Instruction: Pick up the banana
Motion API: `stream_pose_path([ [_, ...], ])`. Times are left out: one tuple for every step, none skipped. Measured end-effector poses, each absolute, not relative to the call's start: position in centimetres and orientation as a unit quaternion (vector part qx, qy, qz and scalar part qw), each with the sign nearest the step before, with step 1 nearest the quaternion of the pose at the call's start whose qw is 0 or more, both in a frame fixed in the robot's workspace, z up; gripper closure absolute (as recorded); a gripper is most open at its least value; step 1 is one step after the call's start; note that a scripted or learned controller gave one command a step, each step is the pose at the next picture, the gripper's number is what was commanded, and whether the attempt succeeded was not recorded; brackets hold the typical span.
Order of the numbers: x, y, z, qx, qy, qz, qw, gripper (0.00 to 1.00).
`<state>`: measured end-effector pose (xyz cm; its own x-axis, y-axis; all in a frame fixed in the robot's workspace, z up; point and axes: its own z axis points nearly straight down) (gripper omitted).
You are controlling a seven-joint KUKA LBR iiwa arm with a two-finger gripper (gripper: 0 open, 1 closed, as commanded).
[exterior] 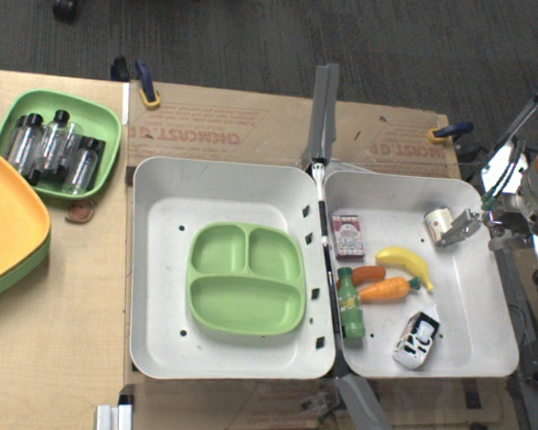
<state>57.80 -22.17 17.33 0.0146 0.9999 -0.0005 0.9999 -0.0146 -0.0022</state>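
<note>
Your banana (pixel 405 262) lies in the right bin (pixel 480 353), near the middle, curved, its tip toward the bin's right side. Directly below it, touching or nearly so, you have the carrot (pixel 388 289) and a red-orange piece (pixel 368 273) beside it. A green bottle (pixel 350 307) lies along the bin's left wall, a small red-and-white box (pixel 347 236) sits above it, and a black-and-white item (pixel 416 339) rests toward the bin's lower edge.

The tool (pixel 447 227) sits up and to the right of the banana, near it but apart, over the bin's upper right area. Nothing is visibly between its fingers; how far they stand apart you cannot tell from this slant.

The left bin (pixel 150 339) carries a green divided plate (pixel 246 280).
</note>
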Motion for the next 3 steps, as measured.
stream_pose_path([
  [56.4, -20.6, 10.1, -0.768, -0.641, -0.0065, -0.006, 0.0],
  [58.5, -16.3, 9.2, -0.768, -0.641, 0.0004, 0.0, 0.0],
  [60.8, -16.2, 9.1, -0.667, -0.745, 0.0012, 0.002, 0.0],
])
